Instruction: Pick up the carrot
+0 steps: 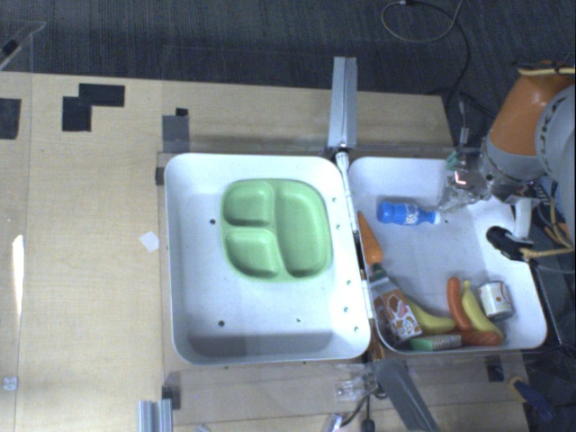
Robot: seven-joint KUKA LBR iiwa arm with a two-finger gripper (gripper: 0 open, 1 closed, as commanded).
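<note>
The carrot is a small orange piece lying along the left wall of the right bin, about halfway down, with its darker end toward the front. My gripper hovers at the back of the same bin, just right of a blue bottle and well to the right of the carrot. Nothing shows between the gripper and the carrot but bare bin floor.
The front of the right bin holds a banana, a red-orange long piece, a small metal can and a brown snack pack. A green divided plate sits in the left bin.
</note>
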